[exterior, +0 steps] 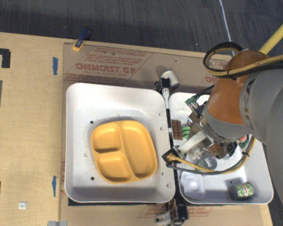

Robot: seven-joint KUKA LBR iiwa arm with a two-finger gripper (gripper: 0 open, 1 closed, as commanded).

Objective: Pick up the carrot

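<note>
Carrot position: cannot tell. My arm point(240, 98) covers the middle of the right bin point(262, 185), so the carrot may lie under my wrist.

Around my gripper point(203, 150), low over the right bin's middle: a brown block point(177, 130) at 9 o'clock, a clear cup point(193, 184) at 6 o'clock, a green can point(241, 190) at 4 o'clock. The left bin point(77, 129) carries a yellow divided plate point(123, 151).

Handling, my judgement: the carrot should be light, stiff and smooth, tapered and apt to roll or squirt out of a squeeze. Best taken across the thick middle, square to its long axis, not at the thin tip.

Gripper state: I cannot tell how far open it is, nor whether it has hold of or touches anything; wrist and cables hide it.
</note>
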